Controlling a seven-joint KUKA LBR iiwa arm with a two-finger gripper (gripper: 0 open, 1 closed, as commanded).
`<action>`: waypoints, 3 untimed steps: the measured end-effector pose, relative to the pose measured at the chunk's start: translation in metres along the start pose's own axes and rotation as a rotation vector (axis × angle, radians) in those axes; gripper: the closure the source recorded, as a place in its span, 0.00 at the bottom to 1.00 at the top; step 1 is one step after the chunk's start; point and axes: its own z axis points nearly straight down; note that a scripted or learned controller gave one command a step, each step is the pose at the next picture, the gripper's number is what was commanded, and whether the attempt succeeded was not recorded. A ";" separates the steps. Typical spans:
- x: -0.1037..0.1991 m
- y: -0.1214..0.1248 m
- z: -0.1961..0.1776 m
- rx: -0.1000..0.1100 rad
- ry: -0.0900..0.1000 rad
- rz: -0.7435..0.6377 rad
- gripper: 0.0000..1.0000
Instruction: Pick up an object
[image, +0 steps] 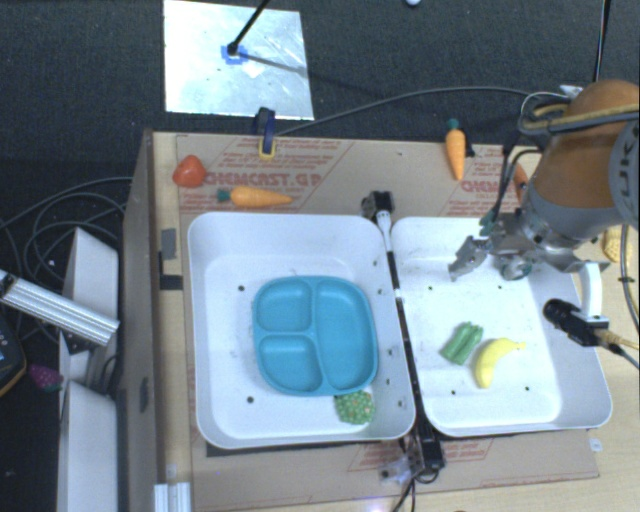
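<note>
Gripper (468, 258) is hovering over the upper part of the right bin (575, 400), and whether it is apart or together I cannot tell; nothing is showing in its grasp. Below it, a green object (461, 342) and a banana (492, 358) are lying on the bin floor, so the pick is looking not yet made.

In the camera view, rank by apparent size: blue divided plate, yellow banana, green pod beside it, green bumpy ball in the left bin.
1. blue divided plate
2. yellow banana
3. green pod and green bumpy ball: look alike, unranked.
</note>
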 end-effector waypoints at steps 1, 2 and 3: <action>-0.006 -0.042 0.028 0.001 0.000 0.002 0.00; -0.004 -0.062 0.133 0.000 0.000 0.002 0.00; -0.055 -0.045 0.133 -0.001 -0.002 0.003 0.00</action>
